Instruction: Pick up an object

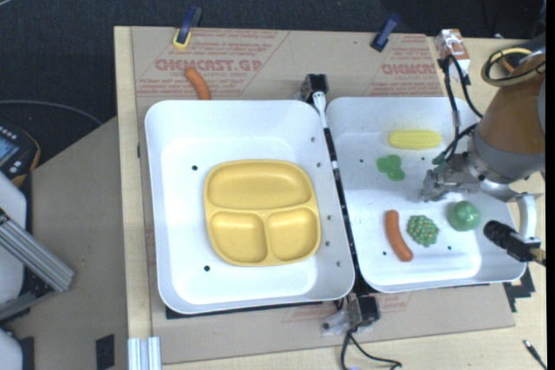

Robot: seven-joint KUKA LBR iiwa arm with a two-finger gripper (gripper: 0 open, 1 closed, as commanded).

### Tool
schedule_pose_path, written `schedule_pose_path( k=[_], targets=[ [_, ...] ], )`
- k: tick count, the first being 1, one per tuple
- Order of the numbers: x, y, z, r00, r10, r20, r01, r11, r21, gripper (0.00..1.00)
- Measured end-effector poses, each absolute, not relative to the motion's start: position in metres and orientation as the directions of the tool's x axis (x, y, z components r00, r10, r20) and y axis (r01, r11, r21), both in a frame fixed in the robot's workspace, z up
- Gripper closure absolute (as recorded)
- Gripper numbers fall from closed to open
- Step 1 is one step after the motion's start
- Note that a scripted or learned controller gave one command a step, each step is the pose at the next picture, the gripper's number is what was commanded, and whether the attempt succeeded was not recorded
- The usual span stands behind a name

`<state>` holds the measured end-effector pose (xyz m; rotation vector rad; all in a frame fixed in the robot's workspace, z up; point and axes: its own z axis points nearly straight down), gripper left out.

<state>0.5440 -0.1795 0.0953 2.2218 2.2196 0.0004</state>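
Note:
The right bin (357, 122) holds several toy foods. A yellow corn cob (415, 139) lies at the back, with a small green leafy piece (391, 166) in front of it. Toward the front are an orange-red sausage (399, 236), a green bumpy cluster (422, 230) and a green ball (464, 215). My gripper (437, 185) hangs low in the bin's middle right, just behind the cluster and to the left of the ball. It sits beside these pieces, and I see nothing in its grasp. The arm's orange band (510, 121) rises to the right.
The left bin (169, 186) holds a yellow three-compartment tray (260, 210). An orange sausage (199, 83) lies on the board behind that bin. Blue clamps (186, 26) (385, 32) sit at the board's back edge. A black fitting (512, 240) juts over the right bin's front right corner.

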Motion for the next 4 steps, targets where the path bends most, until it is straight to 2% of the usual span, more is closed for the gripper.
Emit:
schedule_pose_path(
  k=[2, 3, 4],
  targets=[
    [0.555, -0.182, 0.205, -0.001, 1.000, -0.003, 1.000, 0.001, 0.007, 1.00],
    [0.556, -0.182, 0.226, -0.001, 1.000, -0.002, 1.000, 0.001, 0.005, 1.00],
    [0.540, -0.123, 0.219, -0.005, 1.000, 0.003, 1.000, 0.005, -0.003, 1.00]
  ],
)
